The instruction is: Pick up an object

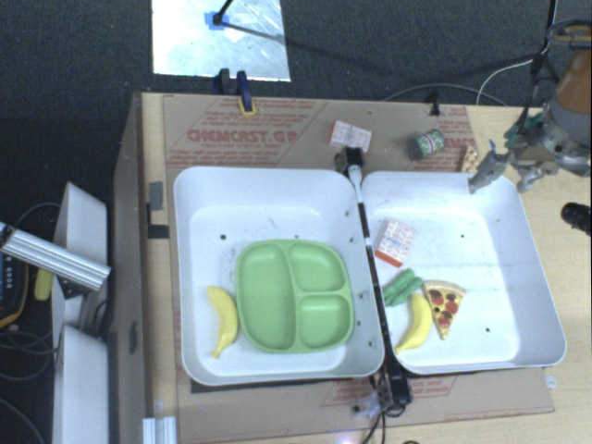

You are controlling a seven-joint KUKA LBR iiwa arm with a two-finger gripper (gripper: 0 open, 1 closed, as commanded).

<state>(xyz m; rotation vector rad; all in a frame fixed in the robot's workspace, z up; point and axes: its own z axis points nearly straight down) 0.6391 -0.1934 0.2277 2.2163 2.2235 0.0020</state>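
Yellow plastic banana (415, 323) near right bin's (518, 248) front-left corner: likely light, rigid, slick; grip mid-body across its width. Gripper (507, 166) over far-right corner, jaws spread, holding nothing.

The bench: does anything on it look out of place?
Mostly tidy. A small green can lies tipped on its side on the cardboard behind the right bin, outside both bins, near the hand.

Dark carpet floor (74, 54) with a shiny sheet (217, 26) lying past the worktop's (268, 128) far edge. Cables (435, 91) trail across the far right corner.
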